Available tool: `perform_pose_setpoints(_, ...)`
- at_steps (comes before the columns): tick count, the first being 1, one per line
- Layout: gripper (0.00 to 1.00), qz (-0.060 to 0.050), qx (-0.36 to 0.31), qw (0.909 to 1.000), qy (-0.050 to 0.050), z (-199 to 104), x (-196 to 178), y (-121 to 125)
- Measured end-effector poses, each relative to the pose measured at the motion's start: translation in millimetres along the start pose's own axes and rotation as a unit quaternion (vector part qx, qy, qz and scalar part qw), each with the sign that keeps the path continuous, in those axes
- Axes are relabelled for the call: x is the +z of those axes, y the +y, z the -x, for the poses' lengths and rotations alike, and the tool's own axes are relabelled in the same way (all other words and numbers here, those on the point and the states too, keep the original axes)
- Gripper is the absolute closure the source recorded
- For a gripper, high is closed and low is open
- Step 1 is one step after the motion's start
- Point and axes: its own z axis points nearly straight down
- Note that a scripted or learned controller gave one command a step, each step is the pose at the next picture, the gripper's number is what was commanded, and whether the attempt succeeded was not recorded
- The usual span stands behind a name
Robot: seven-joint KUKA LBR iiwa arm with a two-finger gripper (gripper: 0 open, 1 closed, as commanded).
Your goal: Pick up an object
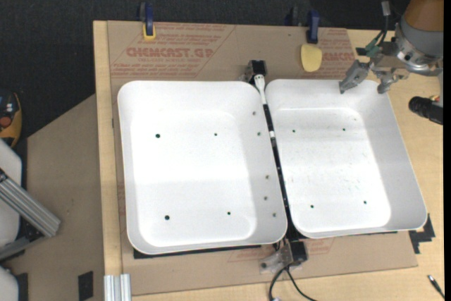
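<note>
Brown cardboard sheet (211,46), printed with red lettering, is covering the bench and carrying everything listed below; dark carpet is showing beyond its far edge.

Nearest the camera: a black cable and connector (285,261) are lying at the front edge, at the seam between the bins.

Left bin (134,173): shallow, white, sitting flat, four small dark dots showing on its floor.

Right bin (402,180): shallow, white, lying just beside the left bin, with a black strip (271,144) running along the seam between them.

Yellow object (311,57): pale, rounded, lying on the cardboard just behind the right bin's far rim, outside both bins.

Two blue clamps (147,16) are gripping the cardboard's far edge.

Gripper (368,80): hanging over the right bin's far right corner, its two fingers (350,81) appearing spread apart, though small and hard to read; nothing is sitting between them. It is standing apart from the yellow object, to that object's right.
</note>
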Motion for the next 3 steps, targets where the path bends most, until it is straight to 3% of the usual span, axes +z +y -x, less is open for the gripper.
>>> perform_pose_setpoints(1, 0.00, -0.005, -0.001, 1.0000, 0.002, -35, 86, -27)
perform_pose_setpoints(2, 0.00, 0.003, -0.008, 1.0000, 0.003, -210, 8, -33)
perform_pose_setpoints(3, 0.00, -0.002, 0.001, 1.0000, 0.001, -193, -22, -72)
